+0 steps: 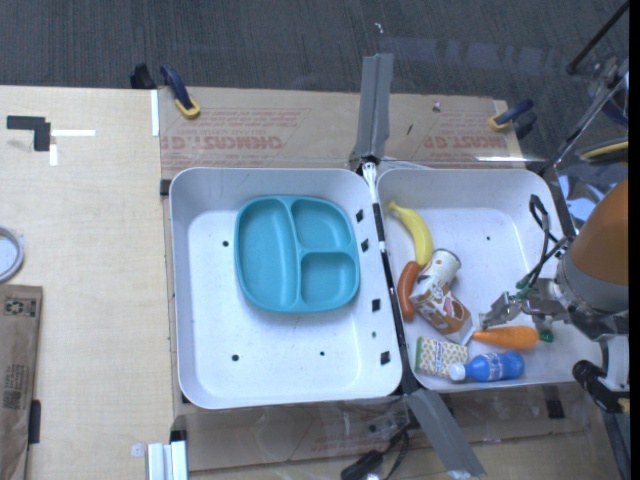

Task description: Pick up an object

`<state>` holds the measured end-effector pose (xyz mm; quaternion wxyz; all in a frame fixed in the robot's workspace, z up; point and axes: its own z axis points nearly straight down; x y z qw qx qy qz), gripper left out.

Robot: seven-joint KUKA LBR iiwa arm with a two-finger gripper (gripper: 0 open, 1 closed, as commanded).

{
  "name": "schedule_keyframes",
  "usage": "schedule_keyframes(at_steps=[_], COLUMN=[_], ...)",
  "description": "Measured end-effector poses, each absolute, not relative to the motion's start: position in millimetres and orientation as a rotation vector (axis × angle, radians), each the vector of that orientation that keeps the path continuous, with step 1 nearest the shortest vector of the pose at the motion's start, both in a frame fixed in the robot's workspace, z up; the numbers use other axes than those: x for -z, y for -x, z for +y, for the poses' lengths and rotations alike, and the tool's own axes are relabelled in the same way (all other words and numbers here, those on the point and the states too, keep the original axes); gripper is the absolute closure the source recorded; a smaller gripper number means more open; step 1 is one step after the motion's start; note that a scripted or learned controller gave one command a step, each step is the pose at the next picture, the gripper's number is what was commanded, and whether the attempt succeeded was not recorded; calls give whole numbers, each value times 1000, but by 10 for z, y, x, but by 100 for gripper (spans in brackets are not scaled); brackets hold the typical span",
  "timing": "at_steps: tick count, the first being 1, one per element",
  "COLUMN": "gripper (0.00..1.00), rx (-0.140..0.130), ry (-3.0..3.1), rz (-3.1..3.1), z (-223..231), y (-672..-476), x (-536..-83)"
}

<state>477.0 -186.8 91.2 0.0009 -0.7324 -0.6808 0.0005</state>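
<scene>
The right bin (500, 193) holds a yellow banana (413, 230), a red sausage (405, 288), a small paper cup (440, 268) lying over a brown snack packet (447, 313), a green and white packet (438, 353), a blue bottle (488, 369) and an orange carrot (508, 337). My gripper (503, 313) hangs low at the bin's right side, just above the carrot's left end and to the right of the snack packet. Nothing is visibly held in it.
The left bin (200, 298) carries a teal divided plate (297, 253). A grey divider post (375, 108) stands at the back between the bins. The arm's orange band (608, 238) fills the right bin's right edge. Clamps and cables lie around the bench.
</scene>
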Motion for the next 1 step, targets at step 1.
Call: schedule_keyframes(at_steps=[1], gripper=[100], rx=[-1], ry=[2303], rz=[-2134], z=[-1872], y=[-4773], x=[-1000])
